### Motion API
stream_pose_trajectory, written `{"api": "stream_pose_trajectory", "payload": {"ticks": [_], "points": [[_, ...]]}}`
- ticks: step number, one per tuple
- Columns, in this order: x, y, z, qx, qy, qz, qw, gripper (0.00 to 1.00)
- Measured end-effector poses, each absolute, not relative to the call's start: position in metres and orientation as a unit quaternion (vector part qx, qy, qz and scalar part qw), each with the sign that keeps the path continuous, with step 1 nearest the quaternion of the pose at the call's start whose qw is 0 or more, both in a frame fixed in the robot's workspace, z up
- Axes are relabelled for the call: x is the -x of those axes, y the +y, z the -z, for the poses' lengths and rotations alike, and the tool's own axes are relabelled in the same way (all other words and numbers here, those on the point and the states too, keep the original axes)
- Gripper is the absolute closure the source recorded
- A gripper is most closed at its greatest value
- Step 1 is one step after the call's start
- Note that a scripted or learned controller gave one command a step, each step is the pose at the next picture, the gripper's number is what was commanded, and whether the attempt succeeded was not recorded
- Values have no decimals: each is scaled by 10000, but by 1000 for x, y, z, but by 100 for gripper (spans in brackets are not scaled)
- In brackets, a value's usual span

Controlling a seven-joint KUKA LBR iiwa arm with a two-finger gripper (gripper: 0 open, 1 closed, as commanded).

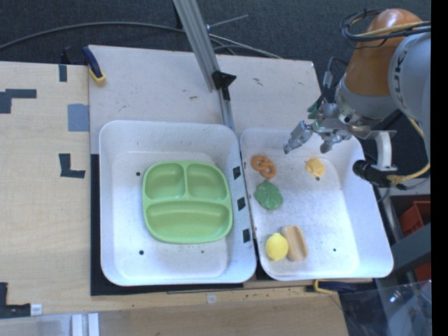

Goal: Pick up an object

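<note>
Overhead, pincer [309, 143] hung above right bin's [364, 247] upper end, fingers spread apart, nothing between them. Yellow piece [316, 166] just below pincer; pretzel [263, 164] below-left; green leafy item [269, 196] farther below-left; lemon [277, 246] and hot dog bun [297, 243] well below. Green divided plate [187, 201] far left, in left bin [119, 187].

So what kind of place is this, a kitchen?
More likely a robotics lab bench: a robot arm reaches over two white bins, one holding toy-like food such as a pretzel, the other a green divided plate.
</note>
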State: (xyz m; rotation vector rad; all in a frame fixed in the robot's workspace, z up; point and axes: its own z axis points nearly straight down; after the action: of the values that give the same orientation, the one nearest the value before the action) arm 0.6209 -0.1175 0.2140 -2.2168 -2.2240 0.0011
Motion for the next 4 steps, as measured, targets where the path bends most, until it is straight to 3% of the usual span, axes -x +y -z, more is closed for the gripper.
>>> {"api": "stream_pose_trajectory", "payload": {"ticks": [1,3,4], "points": [[-621,-117,-214,7060,-7082,-3,7,0],[-618,-116,-105,7063,-7079,-30,28,0],[-618,-115,-88,7062,-7080,-13,-1,0]]}}
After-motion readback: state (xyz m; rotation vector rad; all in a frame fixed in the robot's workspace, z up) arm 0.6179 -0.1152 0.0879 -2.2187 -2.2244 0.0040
